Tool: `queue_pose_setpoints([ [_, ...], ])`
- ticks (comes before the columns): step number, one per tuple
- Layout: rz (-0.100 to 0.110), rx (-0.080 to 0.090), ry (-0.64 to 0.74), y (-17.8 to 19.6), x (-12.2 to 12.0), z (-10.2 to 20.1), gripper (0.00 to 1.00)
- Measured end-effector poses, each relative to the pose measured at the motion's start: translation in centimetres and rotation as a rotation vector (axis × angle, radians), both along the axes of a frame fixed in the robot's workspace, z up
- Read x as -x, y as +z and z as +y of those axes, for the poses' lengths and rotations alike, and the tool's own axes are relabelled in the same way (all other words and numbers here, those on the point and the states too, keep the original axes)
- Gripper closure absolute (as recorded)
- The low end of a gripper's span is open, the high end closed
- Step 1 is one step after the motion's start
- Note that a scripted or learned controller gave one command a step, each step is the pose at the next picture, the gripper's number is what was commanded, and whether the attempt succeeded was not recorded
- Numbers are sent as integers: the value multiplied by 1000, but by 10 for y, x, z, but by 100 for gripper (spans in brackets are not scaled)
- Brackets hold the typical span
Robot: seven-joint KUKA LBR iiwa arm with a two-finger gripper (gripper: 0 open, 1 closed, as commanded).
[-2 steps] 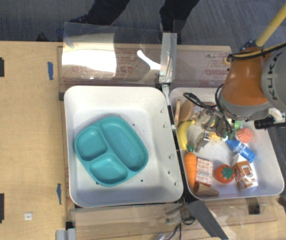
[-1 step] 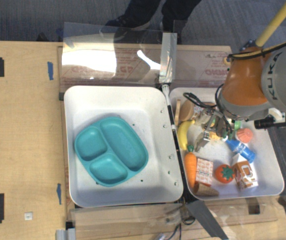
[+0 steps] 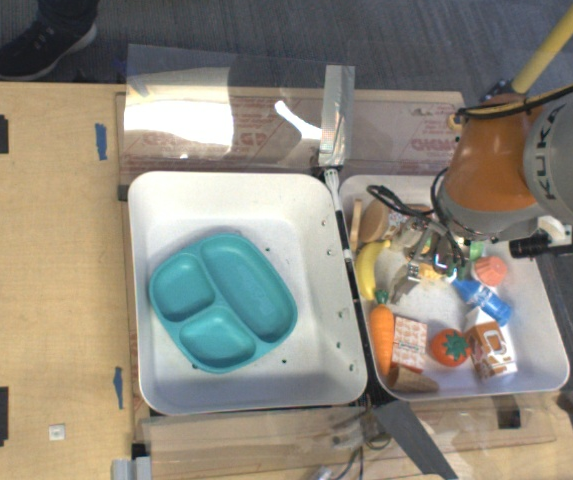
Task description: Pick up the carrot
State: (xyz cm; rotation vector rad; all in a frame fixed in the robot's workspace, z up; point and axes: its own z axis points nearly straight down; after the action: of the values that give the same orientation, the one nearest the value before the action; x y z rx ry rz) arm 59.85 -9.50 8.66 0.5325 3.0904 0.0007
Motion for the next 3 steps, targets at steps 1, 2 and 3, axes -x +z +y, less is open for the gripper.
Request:
queue_pose_setpoints([
  [1,-1,-4,-212,0,5,-16,0],
  [2,-8,-2,-209,10,2,-16,100],
  [3,-1,-1,134,101,36,75,100],
])
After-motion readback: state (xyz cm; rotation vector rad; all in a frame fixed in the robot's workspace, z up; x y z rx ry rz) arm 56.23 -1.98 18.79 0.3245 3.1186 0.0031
